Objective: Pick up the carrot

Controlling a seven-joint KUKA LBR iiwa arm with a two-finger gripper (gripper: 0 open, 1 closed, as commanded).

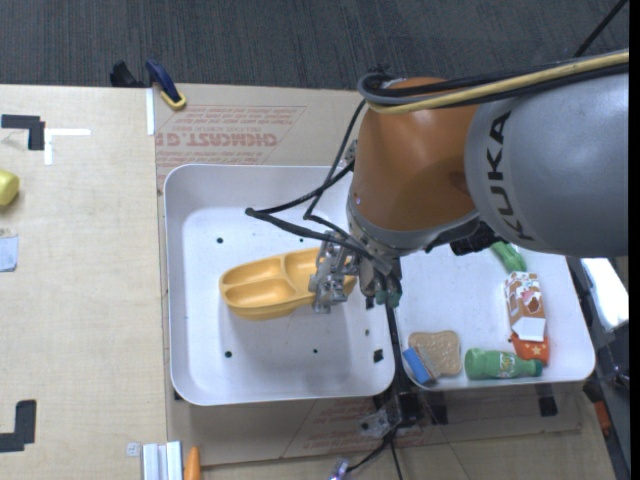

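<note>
Pincer (345,290) hangs over my left bin (190,298).
Its tips touch the yellow dish's (262,286) right end; spread or pressed, I cannot tell.

The carrot (526,320) lies flat, well right of the pincer (352,286). Its green top points away and its orange tip nearer, with pale glare-like patches on the body.
</note>
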